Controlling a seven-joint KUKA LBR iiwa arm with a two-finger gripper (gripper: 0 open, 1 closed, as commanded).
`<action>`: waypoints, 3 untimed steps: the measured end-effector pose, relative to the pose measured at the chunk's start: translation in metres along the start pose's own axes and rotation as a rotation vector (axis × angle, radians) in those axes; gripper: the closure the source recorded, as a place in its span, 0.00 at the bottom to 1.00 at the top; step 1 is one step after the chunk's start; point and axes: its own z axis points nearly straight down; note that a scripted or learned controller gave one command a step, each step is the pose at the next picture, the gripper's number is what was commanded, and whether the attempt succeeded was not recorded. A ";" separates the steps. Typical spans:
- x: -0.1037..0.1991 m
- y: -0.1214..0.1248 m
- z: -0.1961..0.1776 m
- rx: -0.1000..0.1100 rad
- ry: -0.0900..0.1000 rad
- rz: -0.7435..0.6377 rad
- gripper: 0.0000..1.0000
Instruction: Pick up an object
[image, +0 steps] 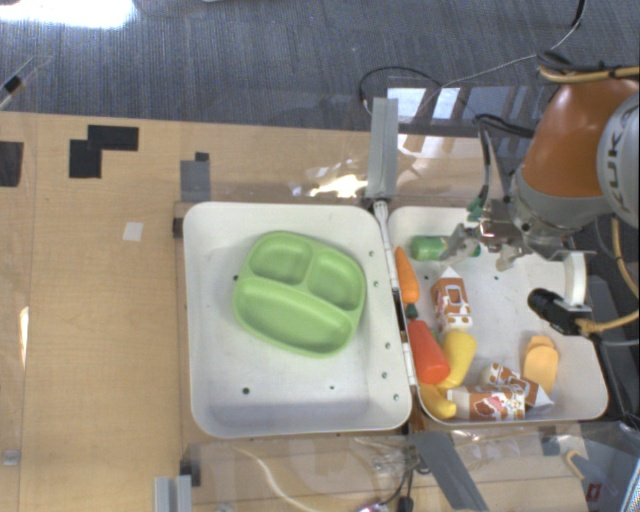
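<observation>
**Gripper low over a crowded bin**

Nearest us, the right white plastic bin (590, 395) held patterned cartons (490, 400), a yellow banana-shaped toy (457, 357) and a fat orange carrot toy (428, 352), all touching. Beyond them lay a thin carrot (405, 276) against the divider and a small green cylinder (428, 247). The gripper (487, 240) hung just beside that cylinder (we could not tell its grip). We judged crowding could spoil a pick. The green sectioned plate (298, 292) sat in the left bin (215, 400).

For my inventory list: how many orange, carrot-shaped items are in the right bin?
2: a thin carrot along the bin's left wall, and a thicker orange-red one just below it. Others may be hidden under the arm.
</observation>
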 end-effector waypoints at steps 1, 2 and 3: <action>-0.021 -0.026 0.096 0.001 0.000 0.022 0.00; -0.025 0.007 0.128 -0.009 -0.001 -0.090 0.00; 0.042 0.007 0.031 -0.005 0.000 -0.176 0.00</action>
